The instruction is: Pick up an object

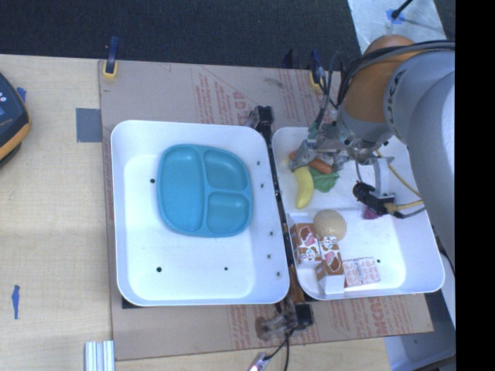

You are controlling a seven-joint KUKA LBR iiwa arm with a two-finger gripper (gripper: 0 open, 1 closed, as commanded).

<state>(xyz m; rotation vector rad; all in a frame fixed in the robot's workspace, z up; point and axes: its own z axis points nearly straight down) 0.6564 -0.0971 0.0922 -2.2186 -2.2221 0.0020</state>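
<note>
A wooden table [54,230] carries a brown cardboard sheet [216,91] under two white bins. The left bin [131,269] holds a blue divided plate [205,189]. Yellow-and-blue clamps [110,62] pin the cardboard at its far edge. A grey tape patch [88,124] lies left of the bins, and a dark device with an orange rim [11,122] sits at the left edge.
</note>
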